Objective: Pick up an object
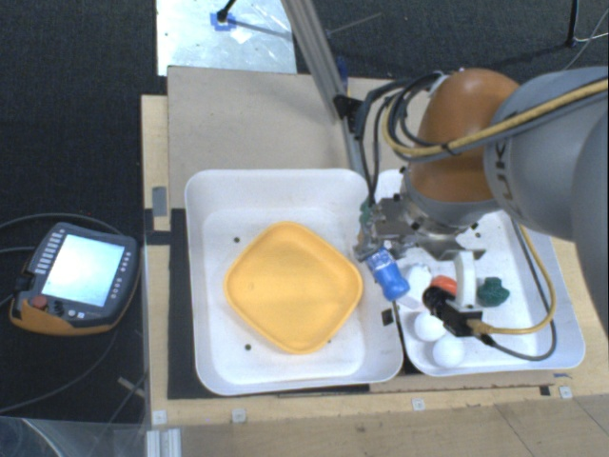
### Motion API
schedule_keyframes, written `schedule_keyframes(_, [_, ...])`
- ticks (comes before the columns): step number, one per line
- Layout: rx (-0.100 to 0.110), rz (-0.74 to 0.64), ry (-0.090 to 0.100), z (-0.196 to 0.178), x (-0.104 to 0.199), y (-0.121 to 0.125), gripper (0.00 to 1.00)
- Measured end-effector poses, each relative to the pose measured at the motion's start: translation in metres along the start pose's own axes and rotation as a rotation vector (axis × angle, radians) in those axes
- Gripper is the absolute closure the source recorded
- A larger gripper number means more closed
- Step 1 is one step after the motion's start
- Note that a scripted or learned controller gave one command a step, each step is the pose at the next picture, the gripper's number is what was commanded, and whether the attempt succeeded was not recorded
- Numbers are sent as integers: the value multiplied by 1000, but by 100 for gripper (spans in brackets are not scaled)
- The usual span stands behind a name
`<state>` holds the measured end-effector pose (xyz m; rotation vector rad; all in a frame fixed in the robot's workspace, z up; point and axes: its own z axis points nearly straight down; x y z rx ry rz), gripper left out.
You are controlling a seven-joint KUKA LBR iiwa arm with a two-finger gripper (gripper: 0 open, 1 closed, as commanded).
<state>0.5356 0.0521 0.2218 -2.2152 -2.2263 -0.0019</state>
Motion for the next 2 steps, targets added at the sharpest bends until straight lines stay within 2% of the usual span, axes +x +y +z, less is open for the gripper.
schedule_keyframes(1, [0,1,0,-9,44,-14,100])
schedule_keyframes(2, [0,5,-1,-9,41,-14,0])
